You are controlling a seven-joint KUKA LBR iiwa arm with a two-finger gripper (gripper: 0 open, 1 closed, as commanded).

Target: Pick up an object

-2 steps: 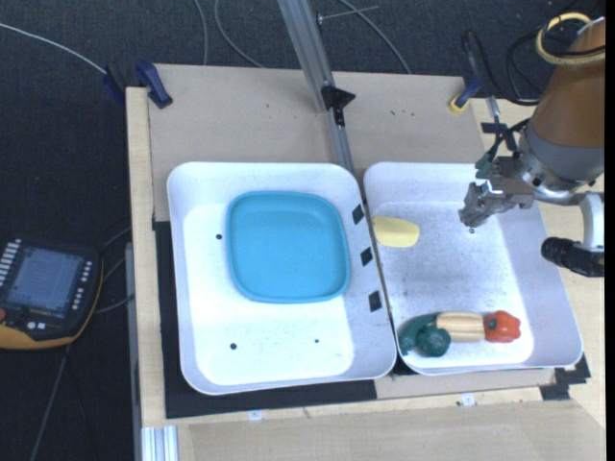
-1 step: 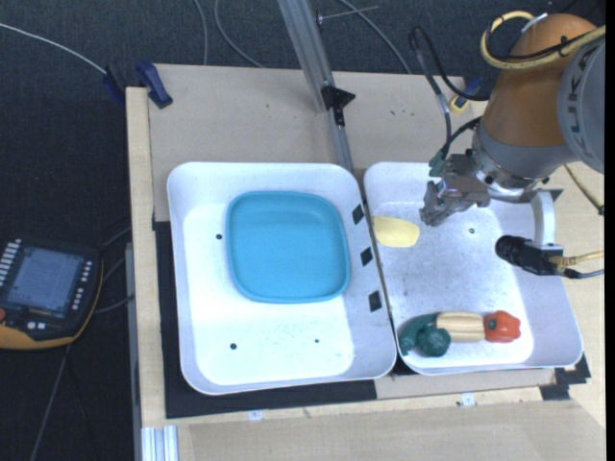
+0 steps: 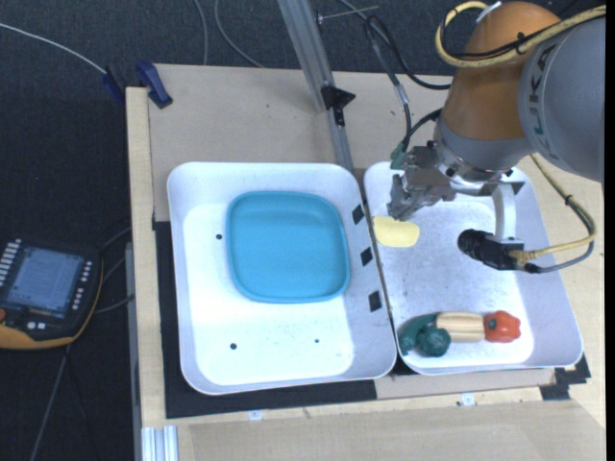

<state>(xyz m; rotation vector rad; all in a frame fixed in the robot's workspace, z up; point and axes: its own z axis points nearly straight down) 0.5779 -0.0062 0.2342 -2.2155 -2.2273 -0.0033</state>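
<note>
Camera view: gripper (image 3: 402, 209) sits low in the right bin (image 3: 553, 286), touching or just above the yellow piece (image 3: 397, 231) by the bin's left wall. Can't tell if it's clenched or released. Judgement: centre over the piece, keep off the wall, close, lift straight.

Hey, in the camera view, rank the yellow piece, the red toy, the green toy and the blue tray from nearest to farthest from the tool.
1. Yellow piece, right bin, just below the tool.
2. Blue tray, left bin, to the tool's left.
3. Green toy and red toy, right bin's near edge: too close to call.
</note>
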